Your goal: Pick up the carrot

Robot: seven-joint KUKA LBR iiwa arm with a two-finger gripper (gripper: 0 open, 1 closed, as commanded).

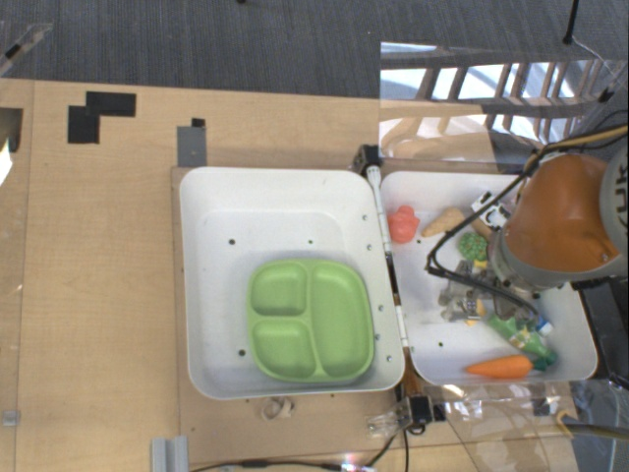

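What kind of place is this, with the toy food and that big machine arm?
Probably a robotics lab's test bench, not a kitchen. A grey arm with an orange band reaches over two shallow white bins on a wooden bench, holding a green divided plastic plate and an orange toy carrot; cables trail about.

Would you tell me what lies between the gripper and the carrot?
In the camera view, a green toy lies between the gripper and the carrot, on the right bin's floor.

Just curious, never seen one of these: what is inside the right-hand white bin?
The right white bin holds an orange carrot, a pinkish-red toy, a tan piece and green items. The grey arm covers whatever lies beneath it.
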